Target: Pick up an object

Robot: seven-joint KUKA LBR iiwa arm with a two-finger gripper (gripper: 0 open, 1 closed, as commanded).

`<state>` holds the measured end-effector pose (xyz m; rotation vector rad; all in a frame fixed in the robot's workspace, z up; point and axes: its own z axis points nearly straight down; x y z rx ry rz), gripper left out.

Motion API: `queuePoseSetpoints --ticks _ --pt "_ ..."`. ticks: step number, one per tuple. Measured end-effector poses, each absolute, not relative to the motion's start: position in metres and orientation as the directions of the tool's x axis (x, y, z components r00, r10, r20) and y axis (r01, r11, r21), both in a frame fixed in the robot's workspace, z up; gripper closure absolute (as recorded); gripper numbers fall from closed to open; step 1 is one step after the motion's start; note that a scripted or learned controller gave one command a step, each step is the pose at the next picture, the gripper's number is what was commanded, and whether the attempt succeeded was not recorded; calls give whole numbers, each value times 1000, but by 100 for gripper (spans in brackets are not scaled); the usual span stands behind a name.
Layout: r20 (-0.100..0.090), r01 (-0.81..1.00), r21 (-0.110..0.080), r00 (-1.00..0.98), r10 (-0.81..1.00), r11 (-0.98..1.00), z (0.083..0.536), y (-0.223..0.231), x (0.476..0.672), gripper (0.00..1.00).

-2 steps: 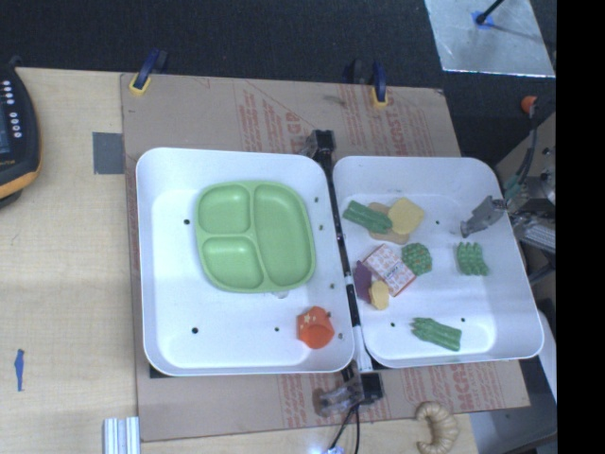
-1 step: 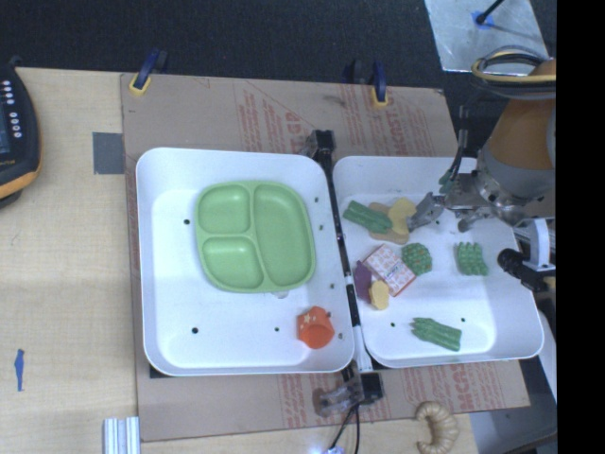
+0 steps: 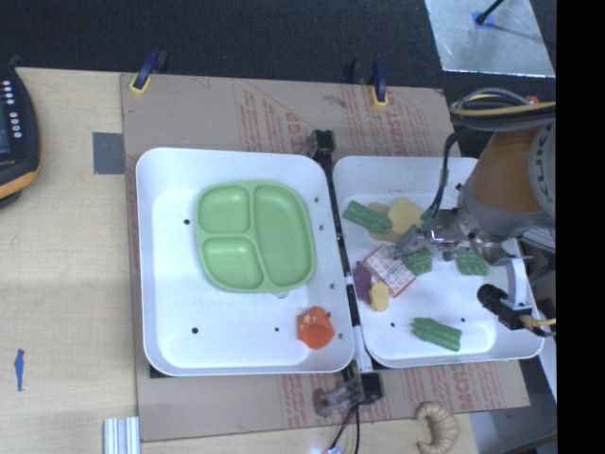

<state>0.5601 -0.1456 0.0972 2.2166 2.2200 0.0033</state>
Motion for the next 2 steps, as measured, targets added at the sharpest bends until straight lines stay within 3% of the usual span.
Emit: queuePoseSetpoints --ticks 1,2 --pt "-3 1000 3 -4 1000 4 109 -147 561 100" --pt "2 1000 5 -11 1000 11 197 -70 565 100"
